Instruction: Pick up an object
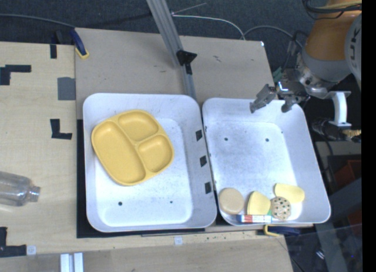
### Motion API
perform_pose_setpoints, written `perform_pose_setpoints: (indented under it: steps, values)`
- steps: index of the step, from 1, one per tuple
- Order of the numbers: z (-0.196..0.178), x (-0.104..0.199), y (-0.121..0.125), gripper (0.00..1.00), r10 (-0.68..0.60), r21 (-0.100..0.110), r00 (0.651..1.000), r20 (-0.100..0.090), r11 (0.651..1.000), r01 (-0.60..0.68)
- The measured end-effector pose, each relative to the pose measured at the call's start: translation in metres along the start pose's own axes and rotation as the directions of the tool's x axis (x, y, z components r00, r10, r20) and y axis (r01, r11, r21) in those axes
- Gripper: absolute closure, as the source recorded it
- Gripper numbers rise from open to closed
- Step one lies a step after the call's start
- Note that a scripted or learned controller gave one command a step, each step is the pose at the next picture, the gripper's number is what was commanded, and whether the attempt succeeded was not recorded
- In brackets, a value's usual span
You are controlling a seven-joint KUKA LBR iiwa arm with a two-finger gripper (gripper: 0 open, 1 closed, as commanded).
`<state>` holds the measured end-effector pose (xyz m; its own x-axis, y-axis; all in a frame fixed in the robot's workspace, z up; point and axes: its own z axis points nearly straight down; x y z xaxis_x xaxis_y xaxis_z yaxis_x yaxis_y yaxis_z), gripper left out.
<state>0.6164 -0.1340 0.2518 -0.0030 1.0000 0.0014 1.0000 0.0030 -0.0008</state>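
Observation:
My gripper (275, 103) hangs over the far right corner of the right bin (258, 147), its two dark fingers spread apart and open with nothing between them. At that bin's near edge lie several small toys: a tan bun (231, 200), a yellow wedge (257, 204), a brown-dotted cookie (281, 208), a yellow piece (289, 192) and a thin red-and-white stick (258, 218). They sit well below the gripper. A yellow divided plate (132, 145) rests in the left bin (141, 206).
A grey metal pole (164, 21) slants across the bench behind the bins. A clear plastic bottle (16, 188) lies on the wooden table at the far left. The orange arm body (332, 30) stands at the upper right.

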Motion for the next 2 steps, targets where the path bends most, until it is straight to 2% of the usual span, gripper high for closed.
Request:
perform_pose_setpoints:
  steps: [1, 2]
  values:
    - [0.164, -0.060, -0.020, 0.00, 0.005, 0.008, 1.000, 0.002, 1.000, -0.005]
    - [0.149, -0.057, -0.017, 1.00, 0.001, 0.001, 1.000, 0.000, 1.000, -0.001]
